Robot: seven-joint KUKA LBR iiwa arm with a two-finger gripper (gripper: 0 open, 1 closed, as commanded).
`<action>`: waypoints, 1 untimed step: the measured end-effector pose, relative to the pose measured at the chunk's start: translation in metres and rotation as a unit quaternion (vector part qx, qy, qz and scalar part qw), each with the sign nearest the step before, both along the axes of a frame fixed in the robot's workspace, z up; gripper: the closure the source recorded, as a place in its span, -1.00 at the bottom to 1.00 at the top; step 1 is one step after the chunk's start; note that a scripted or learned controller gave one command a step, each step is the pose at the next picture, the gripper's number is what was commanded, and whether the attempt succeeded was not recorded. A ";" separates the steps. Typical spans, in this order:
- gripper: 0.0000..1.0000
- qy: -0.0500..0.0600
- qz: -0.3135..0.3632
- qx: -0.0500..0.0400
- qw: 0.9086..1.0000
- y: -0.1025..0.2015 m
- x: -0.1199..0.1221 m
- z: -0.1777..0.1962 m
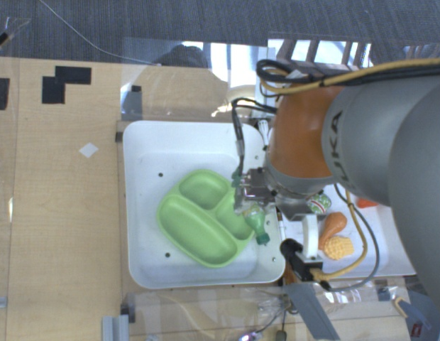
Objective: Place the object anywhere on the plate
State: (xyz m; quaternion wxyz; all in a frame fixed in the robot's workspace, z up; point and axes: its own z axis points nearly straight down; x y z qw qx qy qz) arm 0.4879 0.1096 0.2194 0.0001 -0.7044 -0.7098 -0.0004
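On a pale wooden bench (57,212), a white bin (145,155) holds a green plate (199,222); the jaws' (257,222) state is unclear.

On the surface (57,212) two bins sit side by side. The left bin (156,155) holds a divided plate (199,222), which lies toward the bin's 4 o'clock part, with its long compartment running from 10 o'clock down to 4 o'clock and two smaller compartments on its 1 o'clock side. The arm (362,133) reaches in from 3 o'clock and covers much of the right bin (390,258). The hand (250,203) hangs over the plate's 3 o'clock edge, and a small bottle-like object (259,226) lies at the plate's rim just below it, at the hand's 5 o'clock. In the right bin, a corn cob (338,247) lies touching a carrot-like piece (334,224), which is at its 12 o'clock.
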 end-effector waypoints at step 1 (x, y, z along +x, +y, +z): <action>1.00 0.000 -0.002 0.000 1.000 -0.036 0.000 0.001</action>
